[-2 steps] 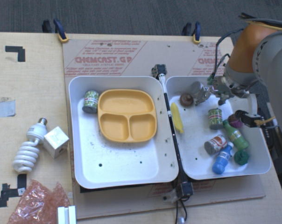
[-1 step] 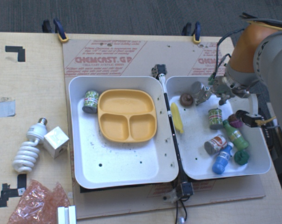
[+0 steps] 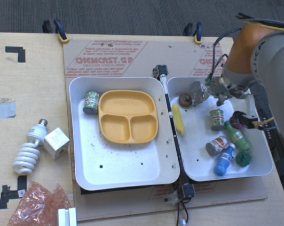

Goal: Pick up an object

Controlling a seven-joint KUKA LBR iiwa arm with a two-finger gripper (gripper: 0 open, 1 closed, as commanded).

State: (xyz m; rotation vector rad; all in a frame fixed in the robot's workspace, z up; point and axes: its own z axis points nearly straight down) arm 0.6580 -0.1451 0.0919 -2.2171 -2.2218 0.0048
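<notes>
Reaching in from the right, the gripper point(image 3: 197, 94) hovers in the right bin point(image 3: 259, 166) beside a brown object point(image 3: 185, 100); its grip is unclear. The banana point(image 3: 178, 119) lies lengthwise along the left wall, open floor alongside.

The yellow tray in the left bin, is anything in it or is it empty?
Empty. All three compartments of the yellow tray show bare plastic; the small can lies beside it in the left bin, outside the rim.

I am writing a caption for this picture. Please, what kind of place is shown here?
Most likely a robotics lab bench set up for grasping tests. A robot arm reaches over two white bins, one holding a yellow divided tray, and blue clamps hold the base board down.
</notes>
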